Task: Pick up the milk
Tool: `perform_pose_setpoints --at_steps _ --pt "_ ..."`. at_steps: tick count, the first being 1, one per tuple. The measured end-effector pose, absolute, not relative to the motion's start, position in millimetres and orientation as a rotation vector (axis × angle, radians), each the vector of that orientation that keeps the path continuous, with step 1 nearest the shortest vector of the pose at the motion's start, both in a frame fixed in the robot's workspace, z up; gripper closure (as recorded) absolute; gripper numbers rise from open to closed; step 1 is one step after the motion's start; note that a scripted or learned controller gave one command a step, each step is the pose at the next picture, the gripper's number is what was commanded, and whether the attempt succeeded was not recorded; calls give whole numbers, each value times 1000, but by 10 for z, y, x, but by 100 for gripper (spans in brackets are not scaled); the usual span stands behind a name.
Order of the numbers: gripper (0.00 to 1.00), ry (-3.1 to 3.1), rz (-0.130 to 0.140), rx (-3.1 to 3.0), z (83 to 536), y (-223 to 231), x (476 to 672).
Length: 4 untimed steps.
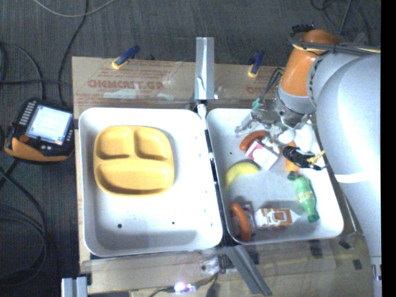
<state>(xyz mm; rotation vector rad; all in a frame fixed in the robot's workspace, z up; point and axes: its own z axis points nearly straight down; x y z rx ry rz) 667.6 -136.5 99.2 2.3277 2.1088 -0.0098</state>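
My gripper [265, 121] hung over the far end of the right bin [218, 166]. I could not tell how wide it was. The milk [265, 154] lay just nearer. I should drop straight down on it.

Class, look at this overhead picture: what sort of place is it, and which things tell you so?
Probably a robotics lab test bench: a grey-and-orange robot arm reaching over white bins holding toy food, a handheld control pendant alongside, and loose cables on the carpet.
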Motion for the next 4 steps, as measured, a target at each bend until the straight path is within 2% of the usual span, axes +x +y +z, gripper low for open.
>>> perform_pose_setpoints --at_steps 1,2,3,4 --pt "0 2225 5 2204 891 -1613 6337" --pt "0 1958 13 2442 899 -1430 5840" --pt "100 1958 11 2444 984 -1429 5838" --pt "100 1605 27 2680 951 -1047 5499"
